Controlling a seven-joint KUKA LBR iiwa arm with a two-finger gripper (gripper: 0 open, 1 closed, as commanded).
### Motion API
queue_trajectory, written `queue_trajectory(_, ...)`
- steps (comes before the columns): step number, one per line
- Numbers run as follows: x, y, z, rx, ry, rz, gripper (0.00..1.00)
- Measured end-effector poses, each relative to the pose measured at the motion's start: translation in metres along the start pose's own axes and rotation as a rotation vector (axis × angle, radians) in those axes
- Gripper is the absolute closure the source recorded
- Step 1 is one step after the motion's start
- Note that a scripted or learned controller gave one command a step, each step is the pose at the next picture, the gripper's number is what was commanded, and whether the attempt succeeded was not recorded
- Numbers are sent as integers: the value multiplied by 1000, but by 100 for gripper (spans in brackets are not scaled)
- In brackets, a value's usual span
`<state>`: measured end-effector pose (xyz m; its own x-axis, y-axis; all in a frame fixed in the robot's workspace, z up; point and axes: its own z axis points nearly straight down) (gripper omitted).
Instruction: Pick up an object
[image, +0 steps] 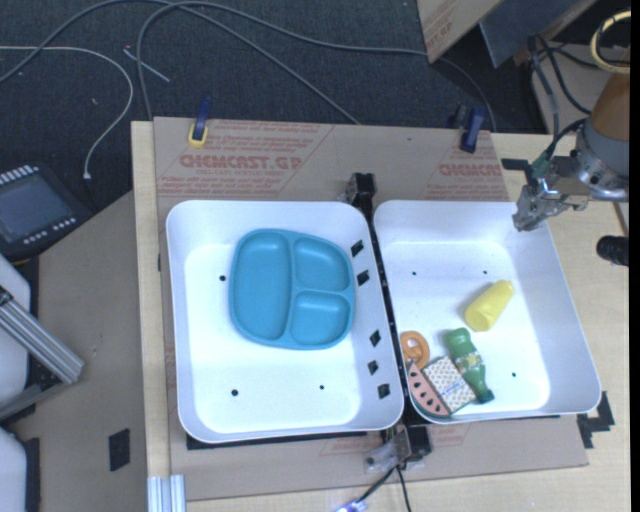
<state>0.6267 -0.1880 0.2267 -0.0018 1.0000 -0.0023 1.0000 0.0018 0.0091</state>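
Glossy blue plastic tray (292, 289); smooth white bins (270, 415).

even overhead light is washing the two white bins (200, 400) bright, nearly glaring, while the floor beyond the bench's far edge is staying dim. shadows are lying soft and short; the picture is looking slightly grainy.

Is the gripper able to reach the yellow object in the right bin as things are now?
Probably yes. The gripper sits at the far right edge of the right bin, and the yellow object lies apart from the other items, uncovered.
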Motion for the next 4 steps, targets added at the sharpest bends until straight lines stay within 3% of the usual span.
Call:
queue_trajectory(1, 0, 2, -51, 2, 0, 0, 100)
queue_trajectory(2, 53, 16, -47, 6, 3, -4, 100)
queue_trajectory(4, 168, 19, -45, 10, 5, -4, 100)
